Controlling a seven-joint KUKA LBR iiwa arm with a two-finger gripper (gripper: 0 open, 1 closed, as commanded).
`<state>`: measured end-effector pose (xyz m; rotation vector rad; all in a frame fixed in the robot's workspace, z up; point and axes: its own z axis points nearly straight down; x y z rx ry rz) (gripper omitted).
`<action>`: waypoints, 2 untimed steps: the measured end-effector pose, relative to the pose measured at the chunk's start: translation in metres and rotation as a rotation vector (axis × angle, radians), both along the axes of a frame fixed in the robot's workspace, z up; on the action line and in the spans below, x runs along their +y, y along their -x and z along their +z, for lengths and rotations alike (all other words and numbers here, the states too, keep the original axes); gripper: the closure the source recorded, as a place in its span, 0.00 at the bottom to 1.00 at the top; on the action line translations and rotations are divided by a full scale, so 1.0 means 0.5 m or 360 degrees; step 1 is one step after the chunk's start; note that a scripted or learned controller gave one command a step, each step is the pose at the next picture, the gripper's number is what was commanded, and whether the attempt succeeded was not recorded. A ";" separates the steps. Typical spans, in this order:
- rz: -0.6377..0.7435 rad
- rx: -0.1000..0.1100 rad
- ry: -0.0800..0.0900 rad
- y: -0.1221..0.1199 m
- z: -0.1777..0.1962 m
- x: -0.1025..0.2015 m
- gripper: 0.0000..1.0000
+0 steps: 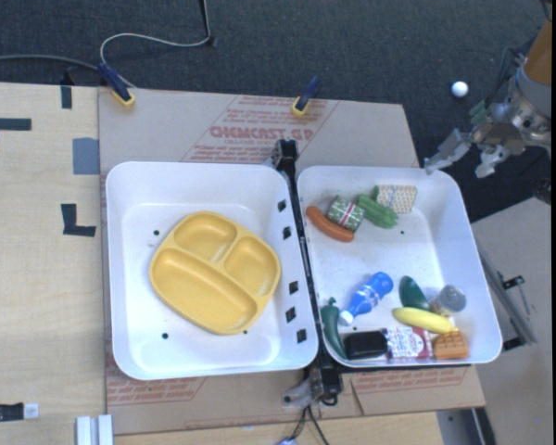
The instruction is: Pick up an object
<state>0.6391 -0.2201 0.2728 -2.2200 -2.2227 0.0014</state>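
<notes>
From the camera above, two white bins sit side by side on the bench. The left bin (130,248) holds a yellow tray (215,272) with three parts. The right bin (463,239) holds all the small things.

Near the far wall of the right bin lie a hot dog (329,224), a green can (348,213), a pickle (378,211) and a cracker (397,197), all bunched close together. Near the front wall lie a blue bottle (367,297), a banana (423,319), a black block (365,344), a waffle (451,345) and a small grey thing (451,298) that may be a cup; it is too blurry to be sure. The banana touches its neighbours, so that corner is crowded. The bottle has the most room around it.

The gripper (482,148) hangs at the right, outside the bin and beyond its far right corner. Nothing is between its fingers, and they look spread apart.

The job has not really begun. The arm is in the reaching step, and no thing has been picked yet. Next I think the gripper needs to swing in over the right bin, line up above one thing, go down and close on it. The bottle looks like the easiest pick. The crowded front corner looks harder.
</notes>
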 end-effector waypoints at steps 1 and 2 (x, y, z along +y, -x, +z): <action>0.0002 0.0001 0.0000 0.013 -0.361 0.012 0.00; 0.0001 -0.0005 0.0003 -0.036 -0.375 0.154 0.00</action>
